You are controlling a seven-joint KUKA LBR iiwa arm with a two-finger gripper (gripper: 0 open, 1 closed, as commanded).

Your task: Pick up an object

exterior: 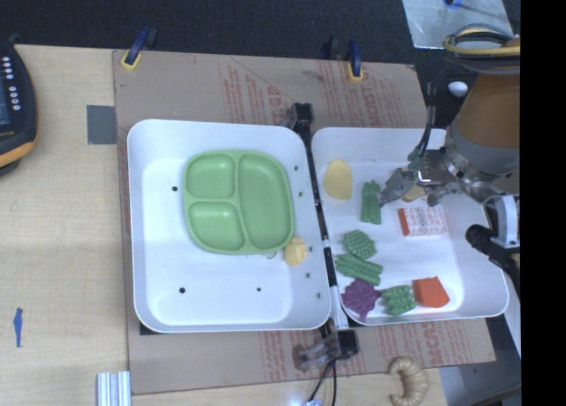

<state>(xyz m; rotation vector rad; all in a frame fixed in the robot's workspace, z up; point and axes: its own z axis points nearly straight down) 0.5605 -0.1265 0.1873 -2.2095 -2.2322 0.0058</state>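
My gripper [400, 187] hangs over the right bin [478, 307], near its upper middle. It sits just right of an upright green toy vegetable [370, 203] and above a red and white box [422, 221]. A yellow piece [338, 180] lies to the left of the gripper. Lower in this bin lie a green knobbly piece [358, 241], a green pod [358, 266], purple grapes [360, 295], another green piece [398, 298] and an orange block [431, 291]. Nothing shows as held.
The left bin [159, 298] holds a green divided plate [239, 203] and a small yellow item [295, 252] by its right wall. A black and orange pendant [13, 112] lies at the far left. A tan curled object [409, 379] rests on the bench below the bins.
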